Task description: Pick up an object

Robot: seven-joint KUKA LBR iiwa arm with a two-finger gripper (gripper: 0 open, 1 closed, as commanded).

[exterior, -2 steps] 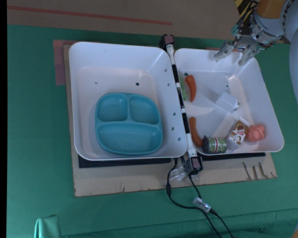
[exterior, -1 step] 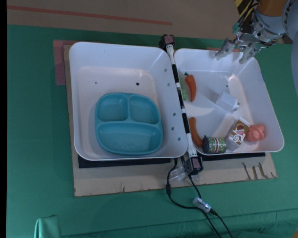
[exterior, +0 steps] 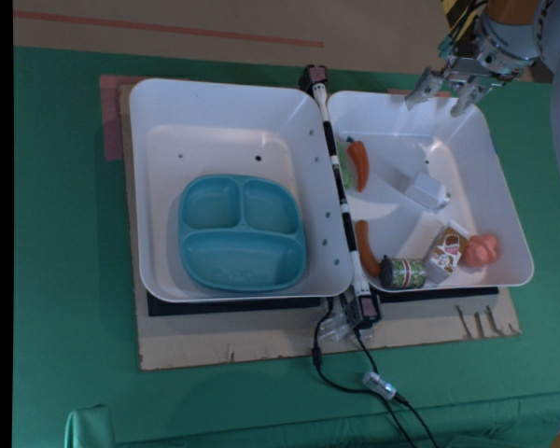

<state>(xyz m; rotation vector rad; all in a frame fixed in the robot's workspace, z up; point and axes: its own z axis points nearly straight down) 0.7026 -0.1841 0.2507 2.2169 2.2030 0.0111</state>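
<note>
While the arm (exterior: 532, 7) reaches in from the upper right of the frame, its hand (exterior: 448, 93) hangs above the far rim of the right bin (exterior: 509, 215), its two fingers spread apart with nothing between them. That bin sits in the right half of the picture, on the green-covered bench (exterior: 65, 250), and carries all the loose things. A carrot (exterior: 358, 164) lies near its upper left, just beside the divider between the bins. A small white carton (exterior: 427, 190) rests near the middle, tilted. Along the bin's lower left wall lies an orange sausage-like piece (exterior: 365, 246). Next to it, at the bottom edge, a dark can with a green label (exterior: 402, 273) lies on its side, touching or nearly touching a small printed box (exterior: 444, 254). A pink, lumpy toy (exterior: 481, 249) sits just right of that box. All of these are well apart from the hand.

The left bin (exterior: 159, 119) holds a teal divided plate (exterior: 242, 233), with three compartments, in its lower middle.
</note>
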